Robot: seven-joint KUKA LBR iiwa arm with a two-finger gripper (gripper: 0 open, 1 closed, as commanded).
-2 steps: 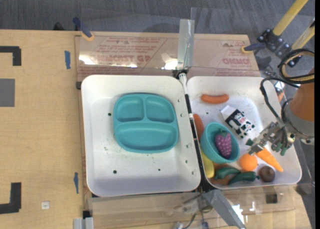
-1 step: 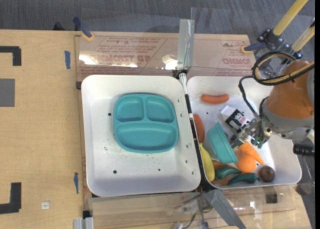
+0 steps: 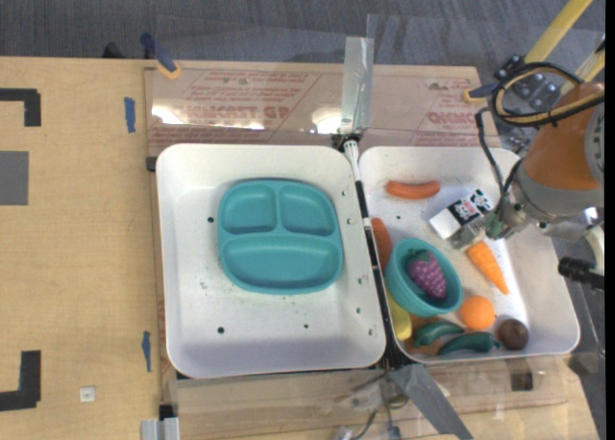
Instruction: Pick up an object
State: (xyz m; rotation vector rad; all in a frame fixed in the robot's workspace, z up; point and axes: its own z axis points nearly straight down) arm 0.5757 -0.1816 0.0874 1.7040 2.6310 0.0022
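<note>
Teal divided plate (image 3: 280, 235) lies mid-frame in the left bin (image 3: 183, 265). Right bin (image 3: 553, 318), left to right: teal bowl (image 3: 408, 284) holding purple grapes (image 3: 430, 275), sausage (image 3: 412, 189) at upper edge, white box (image 3: 459, 213), carrot (image 3: 488, 266), orange (image 3: 476, 313), brown fruit (image 3: 514, 333) lower right. Pincer (image 3: 492, 227) sits just beside the white box, above the carrot; whether clenched or released cannot be told.

Two white bins (image 3: 183, 265) are sitting here, holding one teal plate (image 3: 280, 235), one teal bowl (image 3: 404, 280), two carrots (image 3: 488, 267), one sausage (image 3: 413, 189), one orange (image 3: 476, 313).
</note>
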